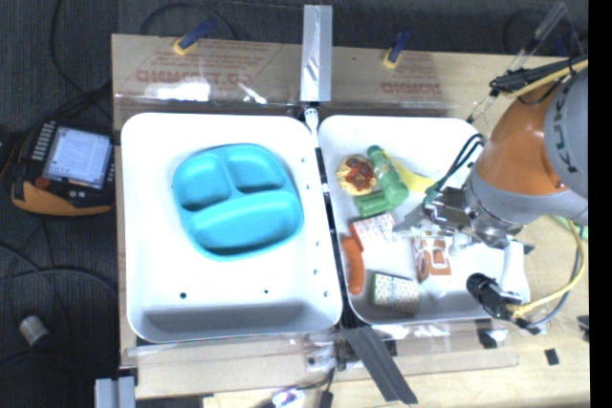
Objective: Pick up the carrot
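Note:
The carrot is a short orange piece lying lengthwise against the left wall of the right bin. My gripper hangs over the middle of that bin, to the right of the carrot and apart from it, with a red-and-white packet between the two. Directly under the gripper lies a small orange-and-white carton. The grey arm with its orange band covers the bin's right side.
Around the carrot lie a red-and-white packet, a green-grey box, a green bottle, a round red food item and a yellow banana. A blue divided plate sits in the left bin.

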You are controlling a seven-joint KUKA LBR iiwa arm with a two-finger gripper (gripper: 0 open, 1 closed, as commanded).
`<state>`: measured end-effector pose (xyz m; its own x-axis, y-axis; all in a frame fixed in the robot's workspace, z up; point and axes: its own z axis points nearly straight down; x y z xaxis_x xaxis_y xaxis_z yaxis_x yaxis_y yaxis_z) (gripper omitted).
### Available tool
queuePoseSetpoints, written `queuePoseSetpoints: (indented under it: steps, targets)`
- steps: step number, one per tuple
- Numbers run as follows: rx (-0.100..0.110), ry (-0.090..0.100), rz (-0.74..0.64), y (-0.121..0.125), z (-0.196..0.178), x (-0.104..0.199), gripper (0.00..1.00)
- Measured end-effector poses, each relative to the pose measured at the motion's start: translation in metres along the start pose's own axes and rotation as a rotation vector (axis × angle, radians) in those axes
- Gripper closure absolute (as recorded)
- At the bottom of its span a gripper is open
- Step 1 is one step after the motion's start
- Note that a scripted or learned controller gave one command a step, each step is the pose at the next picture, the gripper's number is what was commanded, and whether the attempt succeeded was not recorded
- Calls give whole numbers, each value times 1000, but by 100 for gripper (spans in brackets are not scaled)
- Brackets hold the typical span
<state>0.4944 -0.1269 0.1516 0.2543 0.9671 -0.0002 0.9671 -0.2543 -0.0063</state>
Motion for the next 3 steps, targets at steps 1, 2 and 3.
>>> queuePoseSetpoints:
  steps: [1,2,3]
  targets:
    - [-5,-4,136,93,-167,-68,0]
    - [-5,11,358,57,61,-54,0]
    - [-21,3,547,31,62,-18,0]
